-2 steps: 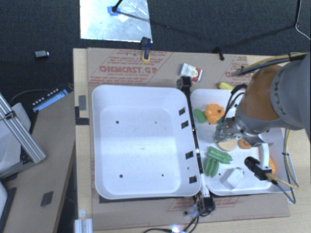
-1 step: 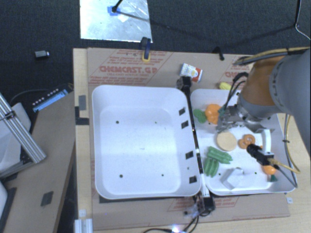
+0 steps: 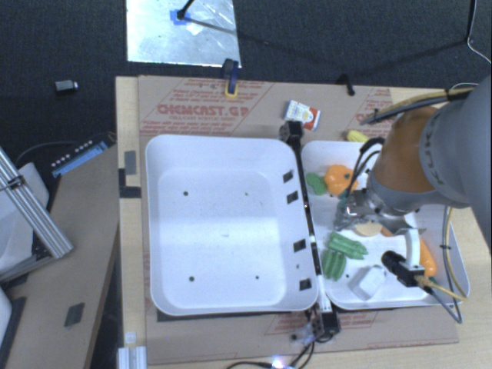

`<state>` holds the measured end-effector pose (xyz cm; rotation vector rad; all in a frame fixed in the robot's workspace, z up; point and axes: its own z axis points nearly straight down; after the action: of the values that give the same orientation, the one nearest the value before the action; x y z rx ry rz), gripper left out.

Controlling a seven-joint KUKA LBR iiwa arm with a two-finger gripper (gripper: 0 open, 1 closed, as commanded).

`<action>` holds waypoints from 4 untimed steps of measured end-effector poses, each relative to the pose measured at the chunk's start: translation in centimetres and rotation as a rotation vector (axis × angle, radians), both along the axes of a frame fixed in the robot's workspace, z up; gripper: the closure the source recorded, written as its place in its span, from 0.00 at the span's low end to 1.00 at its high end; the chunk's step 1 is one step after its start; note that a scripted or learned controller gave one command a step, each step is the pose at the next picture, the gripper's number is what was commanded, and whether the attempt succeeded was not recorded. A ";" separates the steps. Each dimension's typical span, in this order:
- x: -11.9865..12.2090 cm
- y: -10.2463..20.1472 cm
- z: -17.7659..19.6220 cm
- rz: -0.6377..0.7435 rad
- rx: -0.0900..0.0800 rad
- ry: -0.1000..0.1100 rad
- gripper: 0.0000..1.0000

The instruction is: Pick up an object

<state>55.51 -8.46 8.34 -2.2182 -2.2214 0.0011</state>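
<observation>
While the arm [image 3: 430, 160] hangs low over the right bin [image 3: 453, 279], nothing looks lifted yet, so I'd say the pick is barely begun. Hand [image 3: 352, 211] sits down among the bits, approx mid-bin. From this angle I can't tell how open it is or whether it has hold of anything. Closest candidates: an orange ball [image 3: 338, 179] just behind it, touching or nearly so, a tan piece [image 3: 370, 228] right beside it, and a green pod [image 3: 347, 246] just in front, w/ a second pod [image 3: 333, 264] near the bin wall. Also in there: a green leafy thing [image 3: 315, 183], a white block [image 3: 367, 282] and an orange stick [image 3: 427, 261] further off. All seem to lie on the bin floor. Left bin [image 3: 157, 206] isn't involved. Left to do, by my guess: close on one obj, raise it clear, and show it's really held.
</observation>
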 end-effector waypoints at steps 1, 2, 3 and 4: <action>11.0 4.0 10.9 0.010 -0.002 -0.020 1.00; 8.8 4.4 31.9 0.005 -0.002 -0.022 1.00; 6.4 -1.0 32.8 -0.004 -0.003 -0.006 1.00; 5.3 -6.5 31.2 -0.005 -0.003 -0.004 1.00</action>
<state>60.82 -15.00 39.58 -2.2276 -2.2199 0.0000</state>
